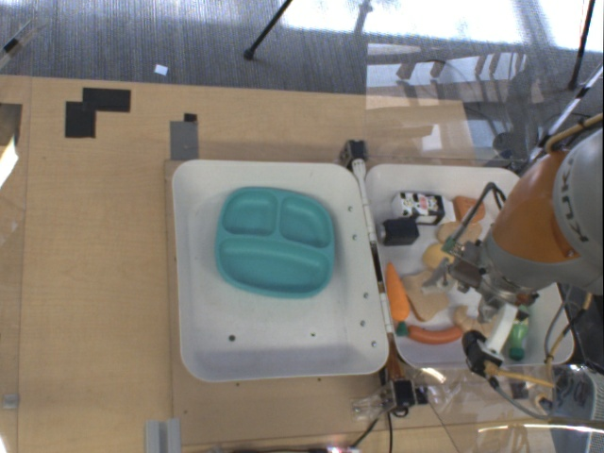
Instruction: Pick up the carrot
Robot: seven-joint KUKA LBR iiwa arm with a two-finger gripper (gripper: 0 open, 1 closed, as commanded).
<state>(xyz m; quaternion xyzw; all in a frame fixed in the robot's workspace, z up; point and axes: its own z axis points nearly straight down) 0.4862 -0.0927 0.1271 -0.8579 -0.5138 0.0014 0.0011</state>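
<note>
Down front, wires (406,399) tangle at the bench edge. Right bin (377,217): carrot (397,293) lies along its left wall, green end low, just beside a red sausage-like thing (436,335). Gripper (453,270) sits over the clutter nearby (can't tell its grip, too blurred). Left bin (189,281) carries a teal divided plate (275,242).

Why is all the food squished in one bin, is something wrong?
Nothing looks broken or spilled. The right bin is just crowded: the carrot lies against its left wall, with more toy food piled beside it under the gripper. The teal plate sits alone in the left bin.
</note>
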